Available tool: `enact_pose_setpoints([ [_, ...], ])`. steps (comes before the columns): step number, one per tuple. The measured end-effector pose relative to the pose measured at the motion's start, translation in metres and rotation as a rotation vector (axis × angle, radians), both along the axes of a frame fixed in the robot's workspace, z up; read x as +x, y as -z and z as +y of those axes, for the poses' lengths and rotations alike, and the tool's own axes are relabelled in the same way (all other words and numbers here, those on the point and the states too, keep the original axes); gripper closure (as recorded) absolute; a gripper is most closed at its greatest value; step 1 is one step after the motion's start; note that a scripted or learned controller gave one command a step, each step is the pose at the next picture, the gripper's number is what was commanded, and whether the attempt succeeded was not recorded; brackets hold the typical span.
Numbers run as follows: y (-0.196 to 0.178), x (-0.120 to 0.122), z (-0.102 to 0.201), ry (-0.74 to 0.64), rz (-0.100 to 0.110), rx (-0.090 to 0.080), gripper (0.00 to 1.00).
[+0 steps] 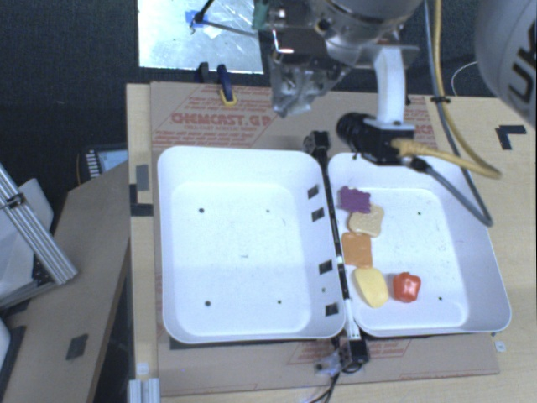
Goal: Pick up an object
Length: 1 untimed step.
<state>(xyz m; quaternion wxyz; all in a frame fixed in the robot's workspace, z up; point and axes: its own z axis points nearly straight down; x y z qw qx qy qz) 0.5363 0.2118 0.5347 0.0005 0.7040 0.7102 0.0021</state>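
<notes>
Several small objects lie in the right bin [453,250] along its left side: a purple piece [354,198], a cream piece [367,222], an orange square [357,249], a yellow piece [372,286] and a red piece [406,286]. My gripper [294,91] hangs high over the bench's far edge, above and behind the left bin [235,250], well away from all the objects. Nothing is visible in its grasp.
A black divider with clips [330,233] runs between the two bins. A yellow cable [457,154] and a grey hose cross behind the right bin. A blue and yellow clamp [225,86] sits at the bench's far edge.
</notes>
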Motion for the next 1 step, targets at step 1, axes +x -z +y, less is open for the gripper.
enact_pose_setpoints([
  [1, 0.0012, 0.0769, 0.0233, 0.007, 0.0, -0.002, 1.0],
])
